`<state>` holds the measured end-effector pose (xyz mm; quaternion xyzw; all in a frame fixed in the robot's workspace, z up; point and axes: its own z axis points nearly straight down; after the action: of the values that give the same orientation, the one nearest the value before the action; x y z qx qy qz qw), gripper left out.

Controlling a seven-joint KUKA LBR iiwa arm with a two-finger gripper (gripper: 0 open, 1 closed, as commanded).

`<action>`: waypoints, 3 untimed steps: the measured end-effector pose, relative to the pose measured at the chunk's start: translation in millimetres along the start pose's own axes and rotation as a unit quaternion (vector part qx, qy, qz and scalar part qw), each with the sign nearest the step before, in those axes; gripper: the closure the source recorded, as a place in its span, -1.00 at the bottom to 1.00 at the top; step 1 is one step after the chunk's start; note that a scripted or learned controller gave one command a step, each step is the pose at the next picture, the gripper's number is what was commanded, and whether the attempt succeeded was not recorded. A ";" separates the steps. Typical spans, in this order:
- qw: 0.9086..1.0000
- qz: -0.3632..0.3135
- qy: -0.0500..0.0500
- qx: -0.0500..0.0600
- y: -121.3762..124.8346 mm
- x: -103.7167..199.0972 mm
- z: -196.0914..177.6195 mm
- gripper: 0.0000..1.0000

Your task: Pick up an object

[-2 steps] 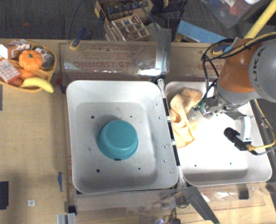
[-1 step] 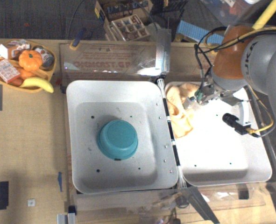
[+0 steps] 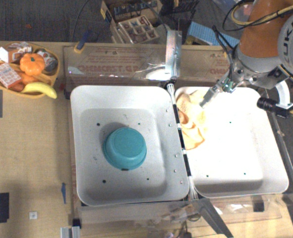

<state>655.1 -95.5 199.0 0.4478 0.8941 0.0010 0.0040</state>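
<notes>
A teal bowl point(image 3: 125, 148) lies upside down in the middle of the left bin point(image 3: 87, 103). A crumpled yellow and cream object point(image 3: 191, 128), soft like cloth, rests against the left wall of the right bin point(image 3: 255, 172). My gripper point(image 3: 205, 101) reaches down and to the left from the grey wrist with its orange band point(image 3: 265, 14). Its tip hangs over the upper right edge of the yellow object, at the back left of the right bin. Whether it touches the object I cannot tell.
A yellow plate point(image 3: 17, 86) with an orange pumpkin, a banana and small boxes sits on the bench at the far left. A clear plastic sheet and a cardboard strip point(image 3: 116, 63) run behind the bins. Cables and crates lie beyond the bench.
</notes>
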 end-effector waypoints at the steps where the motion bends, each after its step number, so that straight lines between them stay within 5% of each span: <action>1: 1.000 -0.021 0.002 0.001 -27.1 4.6 75.1 -1.00; 2: 1.000 0.025 0.005 0.007 2.9 -10.3 108.8 -1.00; 3: 0.989 -0.145 0.006 0.010 -6.5 -21.3 108.0 -1.00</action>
<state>663.5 -116.7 91.1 0.3138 0.9494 -0.0059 -0.0058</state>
